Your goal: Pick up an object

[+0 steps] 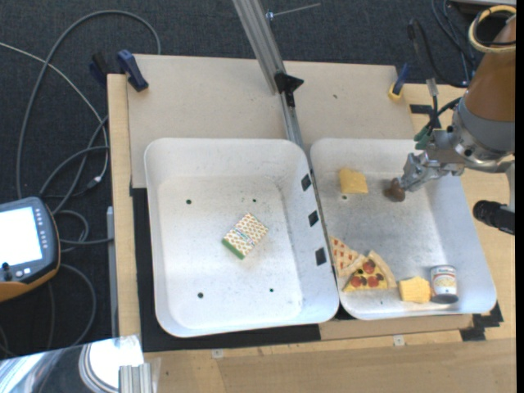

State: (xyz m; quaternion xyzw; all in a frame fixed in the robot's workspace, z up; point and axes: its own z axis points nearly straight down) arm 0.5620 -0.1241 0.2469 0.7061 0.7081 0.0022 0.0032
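The hand (407,178) hangs over the right bin (458,219) above a small brown object (395,191); its grip I cannot tell; best descend straight, centred, before closing.

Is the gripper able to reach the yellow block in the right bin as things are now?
Probably yes. The gripper is already low over the right bin, and the yellow block lies just beside it with bare floor between them; only a small brown object sits nearby.

A blue clamp (132,69) is fixed at the bench's (205,97) far left corner. Left of the bench, a teach pendant (24,240) and grey cables (61,105) are laid on dark carpet (49,23).
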